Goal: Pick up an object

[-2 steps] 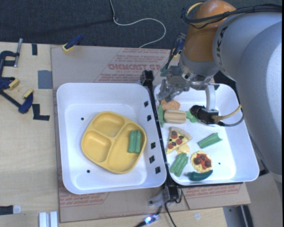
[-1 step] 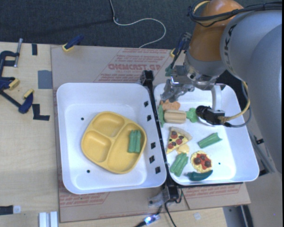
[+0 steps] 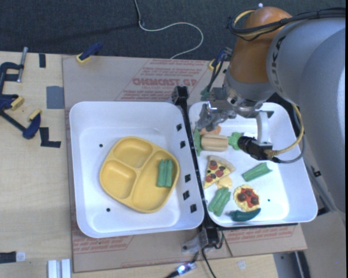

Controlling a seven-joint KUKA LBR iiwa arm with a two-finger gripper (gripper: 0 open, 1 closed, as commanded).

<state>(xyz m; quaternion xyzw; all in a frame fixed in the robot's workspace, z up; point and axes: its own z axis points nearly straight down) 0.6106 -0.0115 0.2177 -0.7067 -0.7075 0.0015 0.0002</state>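
Honestly, we cannot tell if the fingers are spread or pressed together; the gripper (image 3: 210, 120) hangs low over the near-left corner of the right bin (image 3: 290, 204), and its tips are blurred against the white. Just below them lies a tan roll-shaped toy (image 3: 213, 143), perhaps touching them. A pizza slice (image 3: 217, 172) is a little further below, two green pieces (image 3: 256, 171) (image 3: 218, 201) and a round pizza toy (image 3: 246, 196) lie beyond. To do well, we should centre the tips across the roll's narrow side, away from the bin wall, before we close. The yellow tray (image 3: 130, 175) in the left bin (image 3: 90, 213) is well apart.
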